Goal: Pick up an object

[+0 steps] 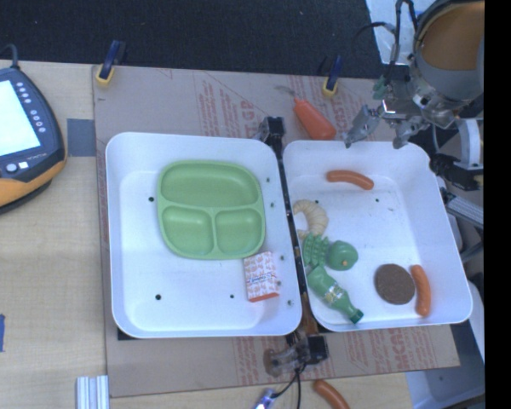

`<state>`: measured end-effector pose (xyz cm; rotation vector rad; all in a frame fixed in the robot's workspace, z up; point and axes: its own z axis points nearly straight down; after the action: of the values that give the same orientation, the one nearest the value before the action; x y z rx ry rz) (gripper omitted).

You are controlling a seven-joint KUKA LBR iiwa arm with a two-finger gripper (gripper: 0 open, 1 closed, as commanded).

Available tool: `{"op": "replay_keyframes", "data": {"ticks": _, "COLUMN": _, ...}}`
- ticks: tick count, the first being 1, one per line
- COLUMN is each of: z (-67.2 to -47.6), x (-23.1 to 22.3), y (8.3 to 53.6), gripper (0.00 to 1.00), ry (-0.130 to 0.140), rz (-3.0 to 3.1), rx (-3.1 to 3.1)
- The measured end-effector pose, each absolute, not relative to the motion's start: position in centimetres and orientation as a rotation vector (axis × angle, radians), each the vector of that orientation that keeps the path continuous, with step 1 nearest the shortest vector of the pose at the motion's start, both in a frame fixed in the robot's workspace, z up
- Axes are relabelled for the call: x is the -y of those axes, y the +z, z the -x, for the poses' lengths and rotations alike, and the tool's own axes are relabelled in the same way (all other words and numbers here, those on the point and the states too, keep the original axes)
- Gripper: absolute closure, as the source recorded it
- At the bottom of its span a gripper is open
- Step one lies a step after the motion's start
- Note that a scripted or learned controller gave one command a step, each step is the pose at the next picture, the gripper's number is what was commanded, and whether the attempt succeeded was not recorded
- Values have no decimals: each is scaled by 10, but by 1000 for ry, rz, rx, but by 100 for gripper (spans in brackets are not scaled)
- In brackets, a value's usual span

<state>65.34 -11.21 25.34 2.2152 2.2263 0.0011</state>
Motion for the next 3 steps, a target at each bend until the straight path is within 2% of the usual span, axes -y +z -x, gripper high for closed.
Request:
{"op": "replay_keyframes", "data": {"ticks": 1, "z": -647, "x": 155, "y": 115, "gripper": 0, "ry": -9, "rz": -2221, "rx": -2228}}
{"op": "replay_keyframes", "data": {"ticks": 2, "z": -657, "x": 213, "y": 259, "gripper": 0, "ry": -2, "rz": -2218, "rx": -2223}}
{"op": "replay_keyframes", "data": {"ticks": 3, "z": -656, "x": 208, "y": 90, "gripper": 0, "ry": -6, "rz": -2219, "rx": -2230}}
